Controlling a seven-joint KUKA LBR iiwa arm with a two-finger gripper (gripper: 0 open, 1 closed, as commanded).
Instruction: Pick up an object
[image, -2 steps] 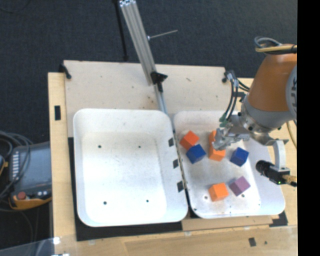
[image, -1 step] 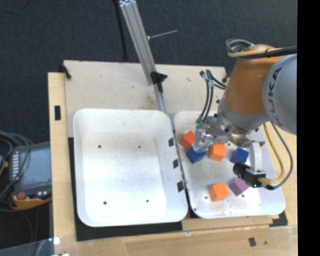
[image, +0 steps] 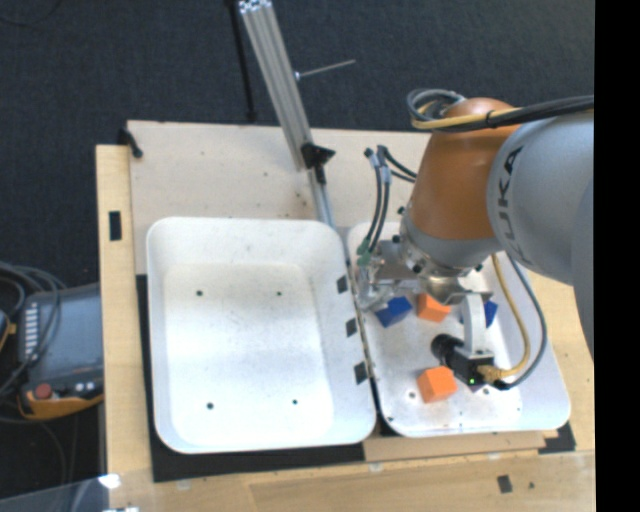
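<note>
Reaching in from the right, the grey arm (image: 520, 180) hangs low over the right bin (image: 540, 405). Its gripper (image: 425, 290) sits just above a blue block (image: 393, 311) and an orange block (image: 433, 308). A second orange block (image: 437, 384) lies nearer the bin's front edge, apart from the gripper.

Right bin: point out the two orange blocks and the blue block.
Lower orange cube-shaped block (image: 436, 383), camera view, middle of its top face.
Upper orange block (image: 433, 308), camera view, its visible face below the arm.
Blue block (image: 392, 311), camera view, middle of its visible face.
</note>
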